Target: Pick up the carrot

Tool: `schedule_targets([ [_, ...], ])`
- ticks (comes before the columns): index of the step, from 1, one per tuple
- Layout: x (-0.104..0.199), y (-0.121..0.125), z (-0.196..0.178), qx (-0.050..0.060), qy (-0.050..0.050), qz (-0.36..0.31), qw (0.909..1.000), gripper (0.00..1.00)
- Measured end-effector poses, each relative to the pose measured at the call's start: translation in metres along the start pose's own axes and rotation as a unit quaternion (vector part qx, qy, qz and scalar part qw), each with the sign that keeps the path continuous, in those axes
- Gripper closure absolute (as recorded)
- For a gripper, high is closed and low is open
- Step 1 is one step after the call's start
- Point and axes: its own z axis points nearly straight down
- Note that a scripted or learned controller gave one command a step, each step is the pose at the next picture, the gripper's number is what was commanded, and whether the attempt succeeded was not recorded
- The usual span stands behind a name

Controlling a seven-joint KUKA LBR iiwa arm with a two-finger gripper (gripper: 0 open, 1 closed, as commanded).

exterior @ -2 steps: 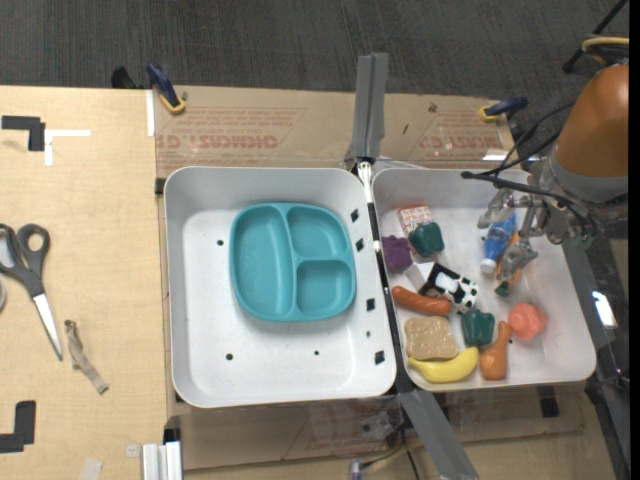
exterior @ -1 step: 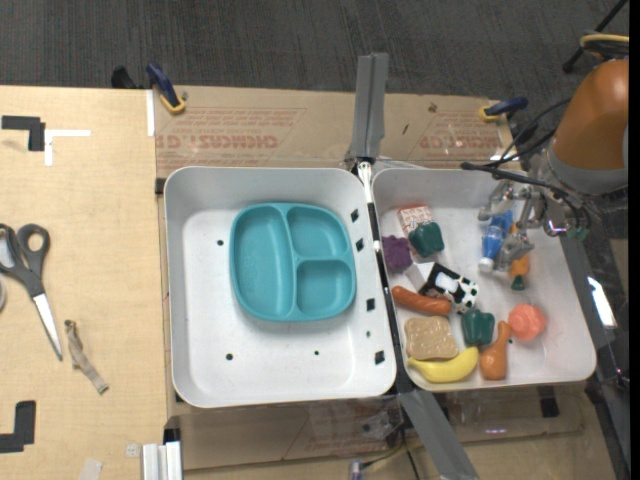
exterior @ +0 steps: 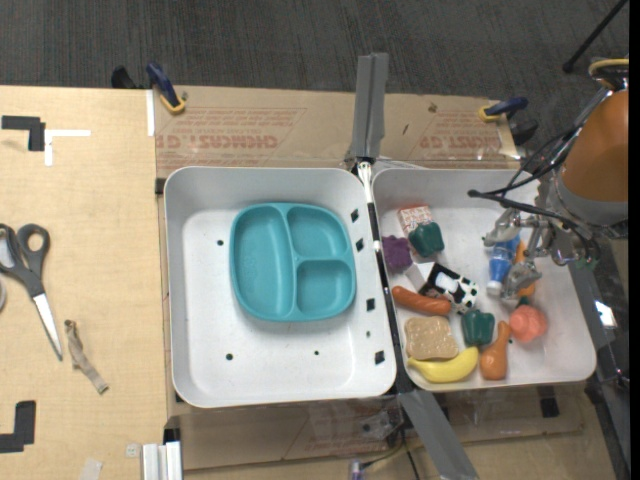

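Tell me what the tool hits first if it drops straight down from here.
Probably the blue bottle right under the tool, not the carrot, which lies nearer the front wall; depth is hard to judge.

The arm (exterior: 600,163) is showing a rounded orange band near the wrist, with grey casing just below it; thin black cables are trailing across its left side; the gripper (exterior: 518,263) is looking like bare grey metal, slender and angular, with small silvery brackets and linkages.

carrot (exterior: 494,352) hemmed by banana (exterior: 445,367), green pepper (exterior: 478,325)
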Motion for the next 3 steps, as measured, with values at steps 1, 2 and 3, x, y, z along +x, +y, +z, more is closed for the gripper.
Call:
schedule_targets([
  [1,-0.002,0.002,-0.01,0.001,-0.002,-0.002,1.0,1.0],
  [2,-0.041,0.066,-0.111,0.0,-0.001,-0.062,0.9981,1.0],
  [3,0.013,0.028,-0.017,-0.001,0.001,-0.184,0.9829,1.0],
])
